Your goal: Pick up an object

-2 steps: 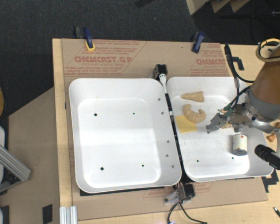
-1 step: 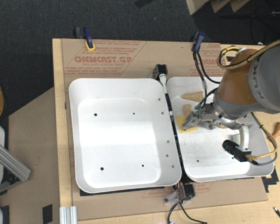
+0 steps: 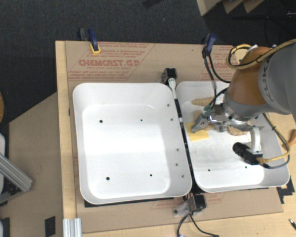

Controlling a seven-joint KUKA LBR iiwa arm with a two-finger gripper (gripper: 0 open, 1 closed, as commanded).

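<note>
We see a brown board [image 3: 138, 58] printed with red lettering, resting on dark carpet [image 3: 64, 9]. Blue clamps [image 3: 92, 38] grip its far edge. A metal rail [image 3: 10, 169] lies beyond its left edge.

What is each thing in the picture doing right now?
Left bin: flat on the bench, white floor bare.
Right bin: flat on the bench, things inside.
Yellow block: lying in the right bin, near the divider.
Tan piece: lying in the right bin, near the far wall.
Gripper: low over the yellow block.
</note>
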